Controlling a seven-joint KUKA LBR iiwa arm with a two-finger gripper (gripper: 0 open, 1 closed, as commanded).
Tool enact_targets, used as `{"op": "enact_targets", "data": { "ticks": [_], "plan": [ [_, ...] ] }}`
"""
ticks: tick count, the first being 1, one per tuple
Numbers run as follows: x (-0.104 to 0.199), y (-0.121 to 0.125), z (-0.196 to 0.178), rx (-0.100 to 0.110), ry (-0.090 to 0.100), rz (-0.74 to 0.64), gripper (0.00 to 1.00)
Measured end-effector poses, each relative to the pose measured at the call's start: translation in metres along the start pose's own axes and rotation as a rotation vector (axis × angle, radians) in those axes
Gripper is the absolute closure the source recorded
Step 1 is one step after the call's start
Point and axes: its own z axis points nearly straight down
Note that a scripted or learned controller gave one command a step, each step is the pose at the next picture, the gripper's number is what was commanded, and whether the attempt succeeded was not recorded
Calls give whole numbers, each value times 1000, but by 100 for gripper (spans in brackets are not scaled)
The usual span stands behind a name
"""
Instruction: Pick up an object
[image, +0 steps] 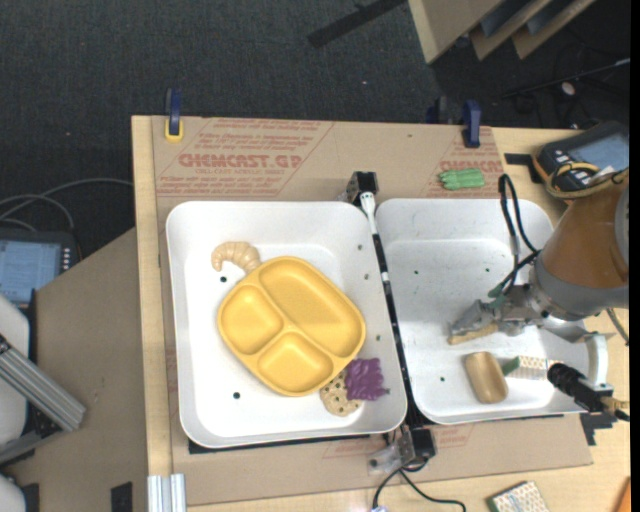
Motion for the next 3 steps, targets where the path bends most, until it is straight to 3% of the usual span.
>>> {"op": "enact_targets", "data": {
  "ticks": [1, 2, 3],
  "plan": [
    [50, 39, -1, -5, -7, -8, 0],
    [45, 37, -12, -5, -9, -1, 100],
    [166, 47, -130, -14, -2, -15, 100]
  ]
}}
